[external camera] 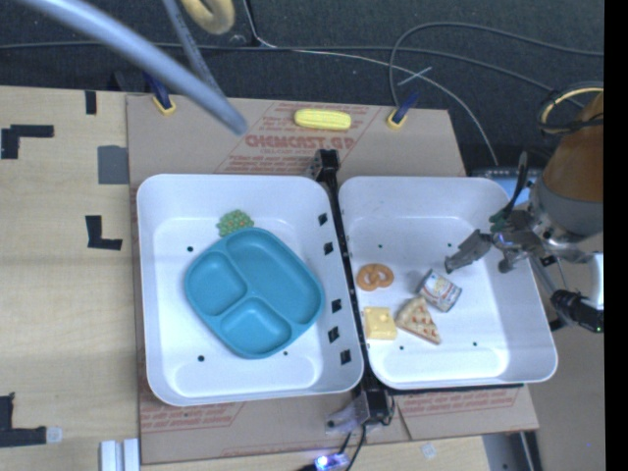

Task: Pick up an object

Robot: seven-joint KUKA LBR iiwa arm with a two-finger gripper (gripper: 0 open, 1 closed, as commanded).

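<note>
- The arm enters from the right, grey with an orange band, and sits over the right edge of the right bin.
- The gripper points left and down into the right bin; one dark finger shows clearly, stretching toward the bin floor.
- I cannot tell whether the gripper is released or clenched; nothing is seen between its fingers.
- A small can lies tilted on the right bin's floor, just below and left of the gripper tip, close to it but apart.
- A pizza slice lies just below the can, touching or nearly touching it.
- A yellow cheese block sits left of the slice, near the bin's left wall.
- A pretzel lies above the cheese, apart from the can.
- The left bin holds a blue divided tray, turned at a slant on the floor.
- A green bunch of grapes rests at the tray's upper edge, touching it.
- A corn cob lies on the cardboard behind the bins, well apart from both.
- Black clips join the two bins along their shared edge.
</note>
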